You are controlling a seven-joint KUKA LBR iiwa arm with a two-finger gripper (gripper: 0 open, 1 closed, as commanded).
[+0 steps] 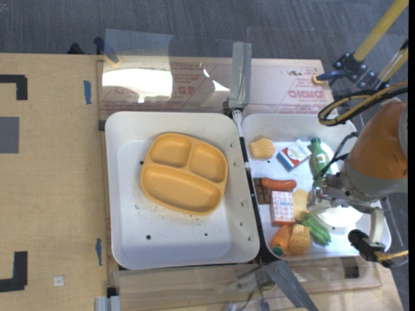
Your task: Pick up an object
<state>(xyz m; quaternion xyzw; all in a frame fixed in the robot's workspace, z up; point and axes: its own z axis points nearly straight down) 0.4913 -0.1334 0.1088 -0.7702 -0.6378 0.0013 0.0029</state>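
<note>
The right bin (337,125) holds several toy foods. Among them are a yellow ridged piece (262,148), a red, white and blue carton (295,154), a green bottle (318,157) and a red sausage (279,184). There are also a brown bar (260,190), a pink box (283,207), a pale yellow wedge (299,201), a green vegetable (318,229), an orange carrot (280,238) and a yellow corn piece (299,238). My gripper (316,204) hangs low over the bin, beside the yellow wedge and just above the green vegetable. Its wrist hides what lies beneath it.
The left bin (123,173) carries an orange divided plate (185,172). A clear plastic wall (238,76) rises behind the bins. Cables (350,105) and a yellow pole (386,21) stand at the upper right. The grey arm with its orange band (382,154) covers the right bin's right side.
</note>
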